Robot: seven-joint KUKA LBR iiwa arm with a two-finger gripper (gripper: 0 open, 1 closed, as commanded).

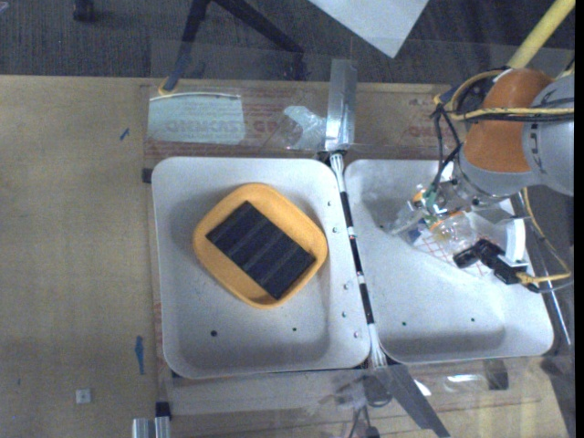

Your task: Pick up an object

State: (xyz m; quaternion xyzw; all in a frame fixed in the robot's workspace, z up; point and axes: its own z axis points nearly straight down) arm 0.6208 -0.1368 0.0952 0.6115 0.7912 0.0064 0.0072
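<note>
An orange, rounded-square object with a black ribbed top (260, 245) lies in the middle of the left bin (182, 336). My gripper (422, 217) hangs low over the upper part of the right bin (456, 336), reaching in from the right. Right at its tip lies a small cluster of clear, shiny material with coloured flecks (445, 231). Whether that cluster is touched or held cannot be made out. The arm's grey body and orange band (511, 121) rise above the right bin's far right corner.
A metal divider (356, 263) runs between the two bins. Behind them on the bench lie a clear labelled bag (196, 117), a crumpled bit of clear plastic (301, 126) and an upright metal bracket (341, 103). Chair legs stand on the floor beyond.
</note>
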